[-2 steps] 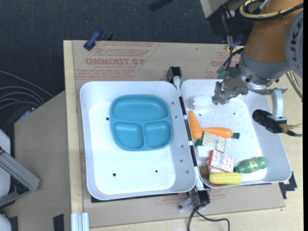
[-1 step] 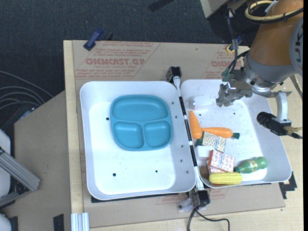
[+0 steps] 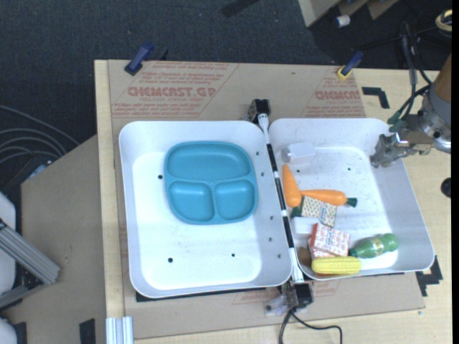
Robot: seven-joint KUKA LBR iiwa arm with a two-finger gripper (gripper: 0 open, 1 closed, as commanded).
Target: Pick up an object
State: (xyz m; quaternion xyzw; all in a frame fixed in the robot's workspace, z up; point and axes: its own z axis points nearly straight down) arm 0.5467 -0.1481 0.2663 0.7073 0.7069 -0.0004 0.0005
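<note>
Brown bench [image 3: 208, 84], two white bins [image 3: 143, 192], dark floor.

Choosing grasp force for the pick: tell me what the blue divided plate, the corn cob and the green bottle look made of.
Blue divided plate: likely moulded plastic, matte, one even colour with soft rounded dividers.
Corn cob: probably toy plastic or rubber, uniform yellow, slightly glossy.
Green bottle: seems plastic, smooth with a bright highlight; too small to tell whether rigid or soft.
</note>
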